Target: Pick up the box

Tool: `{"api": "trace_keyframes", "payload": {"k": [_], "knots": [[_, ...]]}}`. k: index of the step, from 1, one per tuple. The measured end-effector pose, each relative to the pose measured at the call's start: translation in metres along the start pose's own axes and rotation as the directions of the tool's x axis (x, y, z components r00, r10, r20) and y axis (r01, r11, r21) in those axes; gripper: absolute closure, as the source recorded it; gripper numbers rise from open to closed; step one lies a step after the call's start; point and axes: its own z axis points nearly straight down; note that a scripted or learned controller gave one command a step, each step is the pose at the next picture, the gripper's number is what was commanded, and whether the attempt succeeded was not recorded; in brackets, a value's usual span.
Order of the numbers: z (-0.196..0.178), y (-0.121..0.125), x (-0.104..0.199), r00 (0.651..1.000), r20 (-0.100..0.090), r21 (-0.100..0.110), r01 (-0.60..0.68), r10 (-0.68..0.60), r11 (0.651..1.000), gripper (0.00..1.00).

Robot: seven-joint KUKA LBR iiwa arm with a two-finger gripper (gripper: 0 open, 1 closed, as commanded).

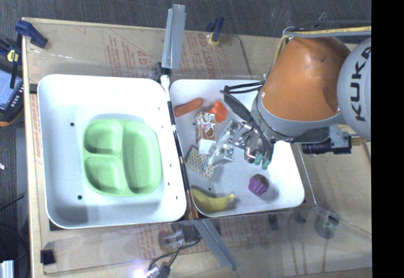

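In the right bin (287, 198), a small box (205, 125) with a brown and white print lies near the middle-left. A flat patterned packet (198, 163) lies just below it. My gripper (221, 151) reaches in from the right, low over the bin. Its metal tip sits between the box and the packet, close to both. The arm's grey and orange wrist (303, 84) covers the bin's upper right part.
A sausage (188, 107) and an orange item (218, 109) lie at the right bin's back. A banana (213, 199) and a purple cup (258, 184) sit near its front wall. The left bin (57, 100) holds a green divided tray (122, 157).
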Motion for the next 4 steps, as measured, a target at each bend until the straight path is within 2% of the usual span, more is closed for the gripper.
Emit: {"api": "trace_keyframes", "payload": {"k": [1,2,3,4], "knots": [[0.008,0.047,-0.101,0.966,-0.003,0.001,-0.259,0.259,0.966,1.00],[0.058,0.076,-0.049,0.940,-0.005,0.003,-0.341,0.341,0.940,1.00],[-0.014,0.011,-0.101,0.892,-0.002,0.002,-0.452,0.452,0.892,1.00],[0.016,0.070,-0.076,0.913,-0.004,0.003,-0.408,0.408,0.913,1.00]]}}
